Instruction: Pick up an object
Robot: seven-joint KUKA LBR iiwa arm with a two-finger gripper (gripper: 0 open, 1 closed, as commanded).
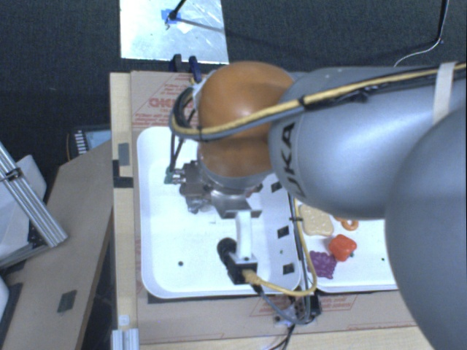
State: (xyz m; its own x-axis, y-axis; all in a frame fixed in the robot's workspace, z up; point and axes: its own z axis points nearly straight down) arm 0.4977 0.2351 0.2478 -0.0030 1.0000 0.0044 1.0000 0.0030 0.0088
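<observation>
Gripper (195,192), its opening impossible to tell, sits over the left bin's (162,228) bare middle; closing here would likely catch nothing.

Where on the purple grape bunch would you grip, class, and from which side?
Probably across its knobbly middle, coming straight down from above: the purple grape bunch lies flat on the floor of the bin, with the red toy close at its upper right.

Bin (157,217) is plain white, grape bunch (323,263) purple, little toy (342,247) red-orange, bread slice (316,221) tan, ring (349,224) orange.
</observation>
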